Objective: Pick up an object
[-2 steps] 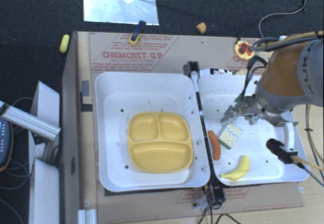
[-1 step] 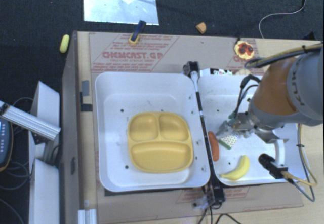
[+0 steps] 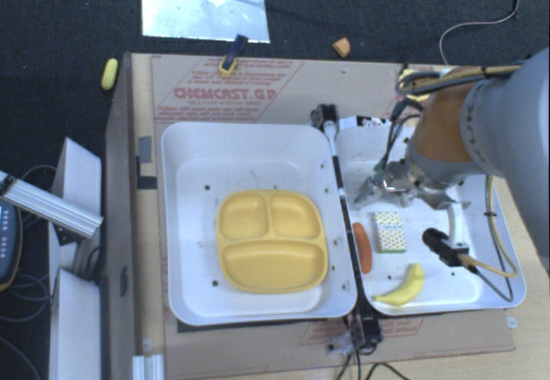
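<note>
Grey pincer [image 3: 378, 189] above sponge [image 3: 390, 232].

- Left bin [image 3: 185, 155]: smooth white plastic with a soft sheen
- Divided tray [image 3: 271, 241] inside the left bin: yellow plastic, smooth, faintly glossy
- Right bin [image 3: 490, 284], beside the left bin: the same white plastic
- Banana [image 3: 404, 287] in the right bin: smooth, plastic-looking yellow skin
- Sponge block [image 3: 390, 232] right of the left bin: matt, speckled, rough-looking
- Board [image 3: 241, 86] under the left bin: matt brown cardboard with red print
- Floor [image 3: 51, 26] beyond the left bin: dark, coarse carpet
- Arm [image 3: 498, 125]: smooth grey metal-looking shell, matt
</note>
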### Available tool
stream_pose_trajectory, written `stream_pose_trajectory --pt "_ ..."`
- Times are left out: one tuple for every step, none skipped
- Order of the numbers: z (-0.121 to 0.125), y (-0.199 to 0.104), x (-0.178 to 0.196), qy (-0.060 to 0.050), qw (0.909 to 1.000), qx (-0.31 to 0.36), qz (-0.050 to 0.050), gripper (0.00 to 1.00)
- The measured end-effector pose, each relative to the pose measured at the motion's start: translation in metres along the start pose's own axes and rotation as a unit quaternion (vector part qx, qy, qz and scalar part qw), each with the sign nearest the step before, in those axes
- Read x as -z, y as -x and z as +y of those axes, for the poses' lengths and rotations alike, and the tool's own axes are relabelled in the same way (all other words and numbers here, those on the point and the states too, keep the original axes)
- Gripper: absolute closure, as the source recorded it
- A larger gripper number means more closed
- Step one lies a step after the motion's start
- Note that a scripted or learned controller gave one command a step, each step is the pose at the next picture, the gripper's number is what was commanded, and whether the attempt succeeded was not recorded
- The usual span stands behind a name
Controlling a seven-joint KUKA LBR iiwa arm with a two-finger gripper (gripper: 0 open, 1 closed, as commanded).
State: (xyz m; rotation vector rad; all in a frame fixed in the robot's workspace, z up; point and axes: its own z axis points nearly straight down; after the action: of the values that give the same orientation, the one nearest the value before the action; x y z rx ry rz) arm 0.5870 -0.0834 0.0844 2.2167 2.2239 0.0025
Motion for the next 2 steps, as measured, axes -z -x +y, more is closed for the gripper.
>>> stream_pose_trajectory --pt "-0.042 0.010 0.000 -0.001 1.0000 -0.001 0.000 0.00" --pt "-0.058 0.005 0.001 0.002 1.0000 -0.003 -0.004 0.00"
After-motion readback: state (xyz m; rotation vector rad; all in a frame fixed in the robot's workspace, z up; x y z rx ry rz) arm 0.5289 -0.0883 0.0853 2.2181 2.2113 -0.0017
